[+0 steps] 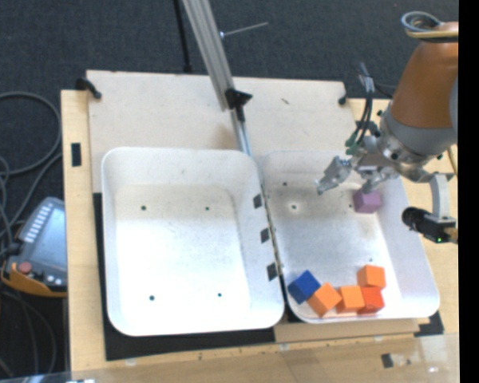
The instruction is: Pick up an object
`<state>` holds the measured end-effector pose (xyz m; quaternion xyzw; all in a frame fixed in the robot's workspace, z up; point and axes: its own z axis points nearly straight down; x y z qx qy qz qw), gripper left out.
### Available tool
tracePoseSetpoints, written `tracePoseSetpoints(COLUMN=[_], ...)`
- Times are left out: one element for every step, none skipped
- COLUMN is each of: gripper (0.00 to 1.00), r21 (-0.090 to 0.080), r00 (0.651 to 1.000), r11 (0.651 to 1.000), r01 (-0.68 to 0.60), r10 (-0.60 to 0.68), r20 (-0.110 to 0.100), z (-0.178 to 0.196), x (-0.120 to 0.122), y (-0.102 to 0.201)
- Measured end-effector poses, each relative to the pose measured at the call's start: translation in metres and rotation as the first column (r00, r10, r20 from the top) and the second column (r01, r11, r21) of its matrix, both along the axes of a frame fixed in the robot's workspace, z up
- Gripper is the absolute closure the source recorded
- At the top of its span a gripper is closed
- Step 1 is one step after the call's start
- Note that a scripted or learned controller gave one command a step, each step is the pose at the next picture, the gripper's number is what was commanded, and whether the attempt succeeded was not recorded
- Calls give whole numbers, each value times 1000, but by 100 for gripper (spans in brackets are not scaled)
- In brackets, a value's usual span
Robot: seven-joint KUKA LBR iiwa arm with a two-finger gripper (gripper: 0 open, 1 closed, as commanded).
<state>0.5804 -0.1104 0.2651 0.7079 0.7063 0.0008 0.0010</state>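
— How did the jaws stand?
— Spread, pinching nothing, over the far part of the right bin; the purple block lay in the bin just beside one finger.
— And the rest?
— A blue block and four orange blocks were clustered at that bin's near edge. The left bin sat alongside on the table.

A: Lighting?
B: Bright, even, from overhead. White bins near blown out, soft shadows only.
A: Sharpness?
B: Slightly soft overall; fingers a bit blurred. Dark floor grainy.
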Motion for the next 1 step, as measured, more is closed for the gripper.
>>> tracePoseSetpoints(gripper=[0], r21=[-2], r00=[1000], r11=[1000], r01=[1], r10=[-2], r20=[-9], z=[-122], x=[-11], y=[-75])
